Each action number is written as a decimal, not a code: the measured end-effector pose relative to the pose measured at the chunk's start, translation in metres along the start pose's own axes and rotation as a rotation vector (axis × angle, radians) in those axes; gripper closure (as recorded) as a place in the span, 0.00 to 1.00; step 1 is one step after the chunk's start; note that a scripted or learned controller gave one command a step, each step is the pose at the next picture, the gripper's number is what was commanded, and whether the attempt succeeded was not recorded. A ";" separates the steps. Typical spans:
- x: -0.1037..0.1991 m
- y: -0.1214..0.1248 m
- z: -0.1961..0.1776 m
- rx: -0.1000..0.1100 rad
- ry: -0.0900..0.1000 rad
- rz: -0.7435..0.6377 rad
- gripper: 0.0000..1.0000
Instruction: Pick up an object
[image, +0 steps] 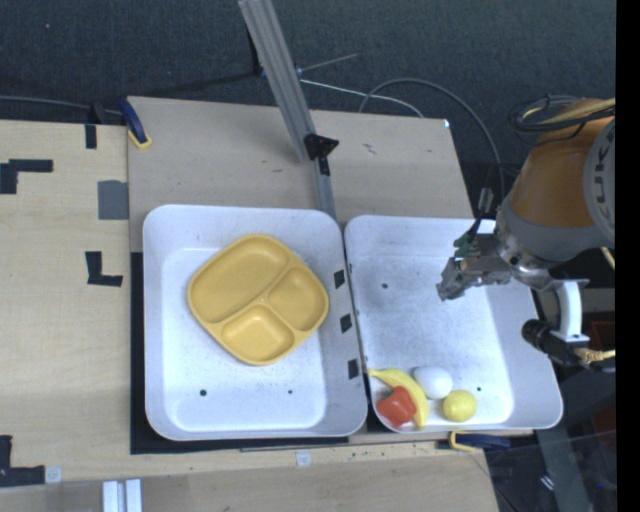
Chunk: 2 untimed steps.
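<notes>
Hovering over the right bin (520, 330), hand (452, 285) up near its middle, grip impossible to read from here. Below the hand, bunched at the bin's near edge: banana (402, 382), red fruit (397, 405), white ball (433, 381), lemon (459, 405). Far left of the hand, yellow plate (258, 298) in the other bin (165, 330).

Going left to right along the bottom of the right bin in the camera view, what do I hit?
Banana → white ball → yellow ball. A red thing overlaps the banana, so I leave it unplaced.
</notes>
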<state>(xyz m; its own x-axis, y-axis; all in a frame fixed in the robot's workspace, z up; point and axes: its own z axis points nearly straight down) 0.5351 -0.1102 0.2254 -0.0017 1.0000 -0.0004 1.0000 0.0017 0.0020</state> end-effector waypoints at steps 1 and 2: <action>0.057 0.004 -0.010 0.002 0.003 -0.006 1.00; 0.102 0.004 -0.006 0.004 0.001 -0.004 1.00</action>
<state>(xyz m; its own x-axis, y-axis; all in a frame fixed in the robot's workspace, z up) 0.5392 -0.0085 0.2316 -0.0059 1.0000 0.0008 1.0000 0.0059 -0.0020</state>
